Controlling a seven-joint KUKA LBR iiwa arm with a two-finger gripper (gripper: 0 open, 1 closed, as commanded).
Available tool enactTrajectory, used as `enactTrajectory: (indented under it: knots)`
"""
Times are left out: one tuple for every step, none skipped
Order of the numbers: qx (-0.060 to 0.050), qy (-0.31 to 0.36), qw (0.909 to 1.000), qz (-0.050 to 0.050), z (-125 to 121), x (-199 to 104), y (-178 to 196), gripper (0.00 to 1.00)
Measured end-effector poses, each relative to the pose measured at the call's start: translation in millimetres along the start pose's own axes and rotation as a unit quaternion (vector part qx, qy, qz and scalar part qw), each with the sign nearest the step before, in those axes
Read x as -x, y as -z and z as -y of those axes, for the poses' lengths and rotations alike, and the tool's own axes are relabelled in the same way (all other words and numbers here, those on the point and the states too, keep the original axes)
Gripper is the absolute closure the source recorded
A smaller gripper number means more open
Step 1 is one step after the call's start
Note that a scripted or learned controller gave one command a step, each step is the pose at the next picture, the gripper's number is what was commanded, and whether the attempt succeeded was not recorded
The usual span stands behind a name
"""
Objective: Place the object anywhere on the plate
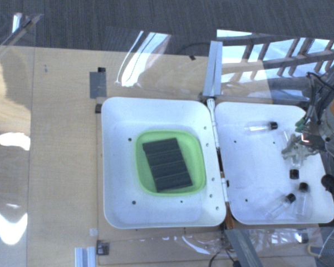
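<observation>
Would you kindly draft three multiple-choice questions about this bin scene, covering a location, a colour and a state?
1. Which bin holds the plate?
A. left bin
B. right bin
C. neither

2. What colour is the plate?
A. red
B. green
C. blue

3. How does the dark ridged block lie?
A. on the plate
B. in the right bin
C. on the bench

Answers: 1 A, the plate sits in the left bin. 2 B, its rim is light green. 3 A, the block rests flat inside the rim.
</observation>
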State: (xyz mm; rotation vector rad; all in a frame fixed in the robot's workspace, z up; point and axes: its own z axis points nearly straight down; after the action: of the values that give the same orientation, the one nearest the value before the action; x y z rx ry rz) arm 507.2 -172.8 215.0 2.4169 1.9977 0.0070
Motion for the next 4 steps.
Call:
enactTrajectory:
  knots:
    - [0.0,0.0,1.0,0.0,0.0,0.0,0.0,0.0]
    - [0.001,-0.029,0.9996,0.001,12.0,31.5,49.4,0.0]
    - [0.001,-0.03,0.9996,0.001,-40.0,11.1,56.1,0.0]
    - [0.002,-0.077,0.997,0.001,-5.2,15.1,121.7,0.0]
